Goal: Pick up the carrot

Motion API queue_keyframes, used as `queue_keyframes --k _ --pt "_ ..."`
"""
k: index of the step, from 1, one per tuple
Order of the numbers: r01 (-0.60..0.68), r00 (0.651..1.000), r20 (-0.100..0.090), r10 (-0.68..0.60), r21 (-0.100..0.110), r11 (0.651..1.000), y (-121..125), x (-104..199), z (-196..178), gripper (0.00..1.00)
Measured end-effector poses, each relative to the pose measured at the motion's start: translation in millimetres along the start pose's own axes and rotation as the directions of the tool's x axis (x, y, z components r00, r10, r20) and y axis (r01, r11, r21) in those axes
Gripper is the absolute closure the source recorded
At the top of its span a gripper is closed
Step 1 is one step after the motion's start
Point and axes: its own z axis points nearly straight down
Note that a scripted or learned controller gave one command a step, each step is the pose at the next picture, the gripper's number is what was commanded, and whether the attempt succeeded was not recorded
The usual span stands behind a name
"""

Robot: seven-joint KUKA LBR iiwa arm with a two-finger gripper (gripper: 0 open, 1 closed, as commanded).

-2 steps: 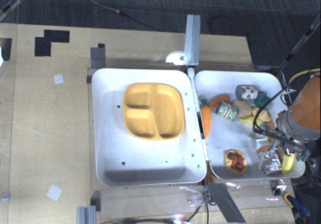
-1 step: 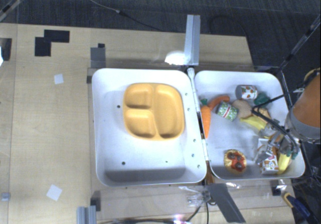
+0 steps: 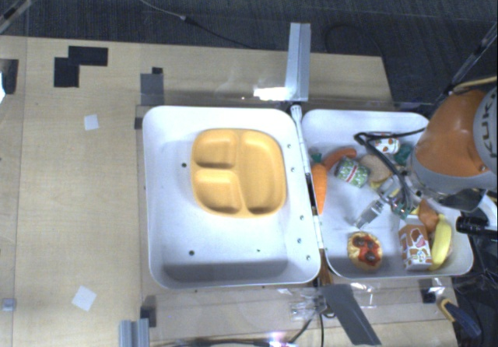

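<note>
The carrot (image 3: 319,188) is a slim orange piece with a green top. It lies lengthwise against the left wall of the right bin (image 3: 336,263). My gripper (image 3: 368,215) hangs low over the middle of that bin, a short way right of the carrot and apart from it. Nothing shows between its tips. The grey arm with its orange band (image 3: 457,135) reaches in from the right and covers part of the bin's right side.
Crowded around the gripper are a green can (image 3: 352,173), an orange-red piece (image 3: 340,156), a small pizza (image 3: 365,250), a carton (image 3: 415,246) and a banana (image 3: 441,243). The left bin (image 3: 167,205) holds a yellow divided plate (image 3: 237,171).
</note>
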Motion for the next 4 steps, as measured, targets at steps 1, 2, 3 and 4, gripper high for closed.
queue_keyframes --k 1,2,3,4 --pt "-0.331 0.944 -0.003 0.331 0.009 0.944 -66.5 -2.9 -8.1 0.00" --pt "-0.484 0.875 -0.001 0.484 0.003 0.875 38.2 -25.0 1.7 0.00" --pt "-0.646 0.764 0.000 0.646 0.011 0.764 -39.2 -4.0 -5.0 0.00" --pt "-0.748 0.663 0.000 0.749 0.011 0.663 -14.6 44.6 -17.6 0.00"
